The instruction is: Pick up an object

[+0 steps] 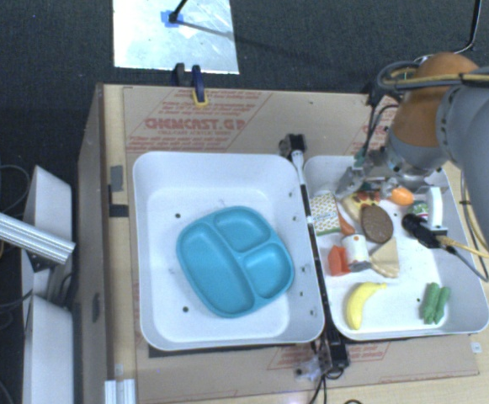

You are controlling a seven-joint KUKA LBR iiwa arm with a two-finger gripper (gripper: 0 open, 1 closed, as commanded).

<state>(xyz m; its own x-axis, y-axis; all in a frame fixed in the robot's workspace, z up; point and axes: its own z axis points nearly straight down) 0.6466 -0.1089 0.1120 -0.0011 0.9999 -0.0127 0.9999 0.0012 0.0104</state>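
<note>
The gripper [358, 179] hangs low over the far end of the right bin [471, 310]. Whether it is spread or closed I cannot tell, as the wrist and its own metalwork hide that from above, and nothing can be seen held in it. Just beneath it lies a small yellow-and-red item [365, 199], too small to name, with a brown oval piece [377, 223] just below that and an orange piece [402, 196] beside it.

Further out are a white-and-green packet [324, 211], a white cylinder [355, 247], a tan slice [386, 264], a banana [360, 301] and green pods [433, 301]. The left bin [156, 225] holds a blue divided plate [234, 259].

The main risk is crowding — the pieces near the gripper touch or nearly touch, so a descent could land on an edge, nudge a neighbour aside, or close on two things at once. The bin's dividing wall is also near the packet.

The board [227, 116] under the bins carries red print that seems to read "CHEMCAST GP" — the smaller lines are illegible.
</note>
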